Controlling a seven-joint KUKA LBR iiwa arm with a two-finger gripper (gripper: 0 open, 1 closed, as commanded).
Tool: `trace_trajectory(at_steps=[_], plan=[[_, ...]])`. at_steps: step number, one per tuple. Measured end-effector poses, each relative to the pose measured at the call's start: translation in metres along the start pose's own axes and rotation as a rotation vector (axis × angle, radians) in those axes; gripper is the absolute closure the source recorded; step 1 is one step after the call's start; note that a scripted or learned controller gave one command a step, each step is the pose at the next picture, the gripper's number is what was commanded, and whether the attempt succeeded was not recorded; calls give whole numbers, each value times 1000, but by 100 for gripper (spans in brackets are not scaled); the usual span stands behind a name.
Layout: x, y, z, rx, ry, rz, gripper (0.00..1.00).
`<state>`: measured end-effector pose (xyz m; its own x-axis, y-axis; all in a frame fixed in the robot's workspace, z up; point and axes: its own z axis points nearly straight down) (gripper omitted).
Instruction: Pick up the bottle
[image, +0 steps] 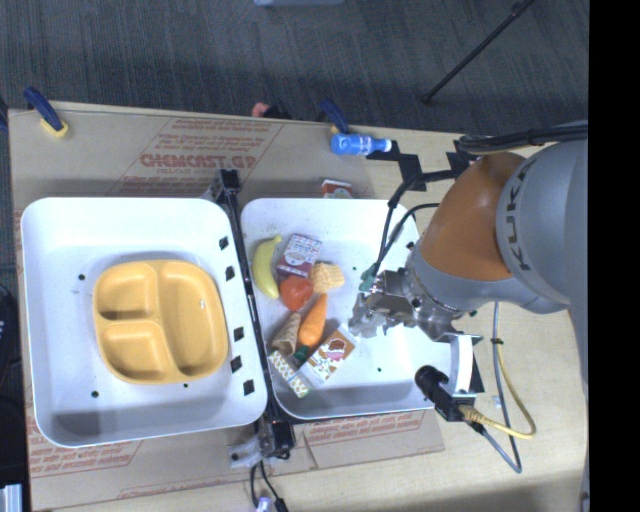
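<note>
Well left of the gripper (366, 318) sits the yellow divided plate (160, 318); just left lie the toy carrot (313, 320) and banana (265, 266). Its fingers seem empty, though their spread is unclear. The blue bottle (358, 145) (outside both bins) lies far beyond, untouched: pickup not started.

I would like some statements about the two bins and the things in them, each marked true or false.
1. The yellow divided plate lies in the left bin. True.
2. The banana lies on the plate. False: it lies in the right bin, near the divider.
3. The carrot is in the right bin. True.
4. The gripper hovers over the left bin. False: it is over the right bin, right of the carrot.
5. A blue bottle lies outside the bins, on the bench. True.
</note>
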<state>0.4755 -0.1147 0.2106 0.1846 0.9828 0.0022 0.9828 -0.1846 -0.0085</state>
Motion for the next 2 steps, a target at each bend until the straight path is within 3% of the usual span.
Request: trace_trajectory(at_steps=[1, 2], plan=[[8, -1, -18, -6, -1, 252, 100], [35, -6, 6, -3, -1, -71, 100]])
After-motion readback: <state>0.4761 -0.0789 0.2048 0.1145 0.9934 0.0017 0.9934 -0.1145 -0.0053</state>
